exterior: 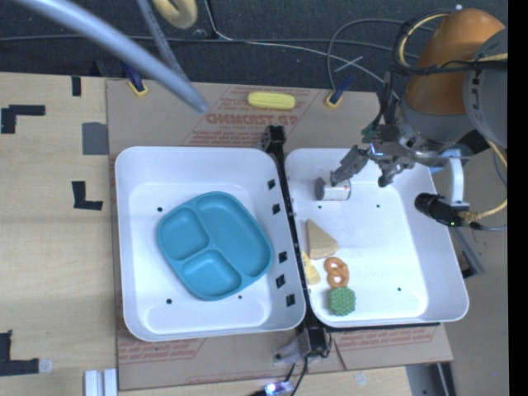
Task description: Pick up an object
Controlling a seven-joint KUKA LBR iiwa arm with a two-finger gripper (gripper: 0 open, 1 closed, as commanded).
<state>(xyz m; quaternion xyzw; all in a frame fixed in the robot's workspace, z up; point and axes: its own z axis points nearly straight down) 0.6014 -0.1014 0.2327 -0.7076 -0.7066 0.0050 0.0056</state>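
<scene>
The food pieces lay loose in the right bin (429, 299), so the arm could reach them from its side: a cheese wedge (321, 240), a pretzel (336, 269) and a green piece (341, 301) near the divider. The pincer (363, 169) hung tilted over the bin's far part, fingers spread, holding nothing. A small white object (332, 190) lay just beside the left fingertip.

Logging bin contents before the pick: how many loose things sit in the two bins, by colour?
Blue: 1, divided plate
Tan: 1, wedge
Orange: 1, pretzel
Green: 1, bumpy ball
Yellow: 1, piece
White and grey: 1, small cylinder
Total: 6
</scene>
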